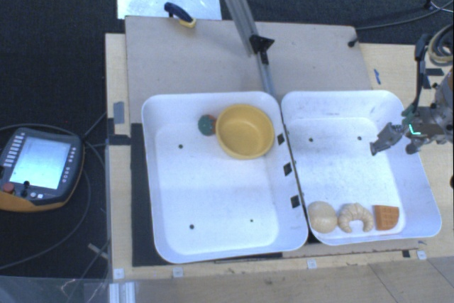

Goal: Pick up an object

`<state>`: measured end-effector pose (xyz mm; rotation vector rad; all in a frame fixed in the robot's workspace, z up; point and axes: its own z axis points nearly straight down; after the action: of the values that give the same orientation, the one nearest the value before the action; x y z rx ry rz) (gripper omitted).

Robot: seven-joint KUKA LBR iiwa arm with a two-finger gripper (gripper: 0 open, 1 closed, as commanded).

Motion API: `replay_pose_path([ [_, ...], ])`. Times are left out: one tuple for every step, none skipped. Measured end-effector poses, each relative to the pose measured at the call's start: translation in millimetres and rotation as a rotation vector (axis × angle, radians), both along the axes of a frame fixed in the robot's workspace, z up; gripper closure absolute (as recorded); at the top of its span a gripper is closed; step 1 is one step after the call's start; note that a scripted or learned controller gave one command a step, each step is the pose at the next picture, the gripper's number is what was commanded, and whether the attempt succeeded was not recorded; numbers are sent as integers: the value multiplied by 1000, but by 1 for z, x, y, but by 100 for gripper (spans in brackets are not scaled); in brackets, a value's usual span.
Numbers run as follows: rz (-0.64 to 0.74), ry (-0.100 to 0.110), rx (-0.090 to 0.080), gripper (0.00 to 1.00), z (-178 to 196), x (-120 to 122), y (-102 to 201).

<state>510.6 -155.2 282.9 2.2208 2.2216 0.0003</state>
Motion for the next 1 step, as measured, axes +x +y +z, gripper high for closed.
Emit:
replay_pose_path([
  [0, 0, 0, 0, 0, 0, 0],
])
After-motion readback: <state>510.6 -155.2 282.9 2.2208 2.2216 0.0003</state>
